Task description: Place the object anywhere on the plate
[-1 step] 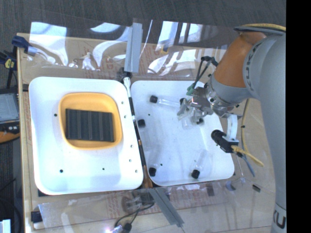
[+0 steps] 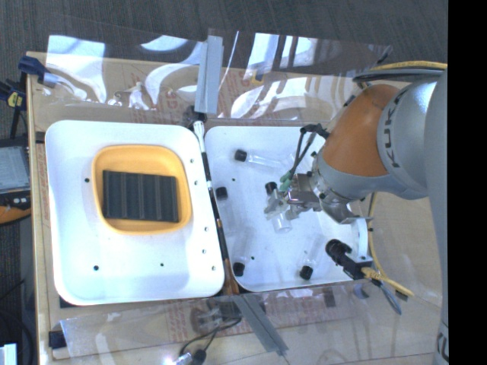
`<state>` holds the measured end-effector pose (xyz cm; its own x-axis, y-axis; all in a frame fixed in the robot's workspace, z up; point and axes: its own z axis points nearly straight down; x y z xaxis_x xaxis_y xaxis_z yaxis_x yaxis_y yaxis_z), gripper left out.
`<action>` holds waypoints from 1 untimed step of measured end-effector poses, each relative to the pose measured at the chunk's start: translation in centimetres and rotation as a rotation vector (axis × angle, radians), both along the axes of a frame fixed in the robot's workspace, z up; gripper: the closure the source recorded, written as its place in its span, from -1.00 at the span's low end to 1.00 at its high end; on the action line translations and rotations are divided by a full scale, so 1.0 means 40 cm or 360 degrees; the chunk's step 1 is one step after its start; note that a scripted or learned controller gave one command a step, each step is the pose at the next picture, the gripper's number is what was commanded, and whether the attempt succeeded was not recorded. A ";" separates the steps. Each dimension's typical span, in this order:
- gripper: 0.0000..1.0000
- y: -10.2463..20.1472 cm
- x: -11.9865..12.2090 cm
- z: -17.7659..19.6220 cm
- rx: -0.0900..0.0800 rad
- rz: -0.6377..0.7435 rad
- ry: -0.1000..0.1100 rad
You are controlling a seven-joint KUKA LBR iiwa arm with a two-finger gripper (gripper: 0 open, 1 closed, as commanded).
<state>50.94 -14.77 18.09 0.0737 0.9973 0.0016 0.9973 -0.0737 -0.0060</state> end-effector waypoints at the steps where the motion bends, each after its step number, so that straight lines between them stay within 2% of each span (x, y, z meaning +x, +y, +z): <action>1: 1.00 0.146 -0.084 0.079 0.0001 0.0194 0.0000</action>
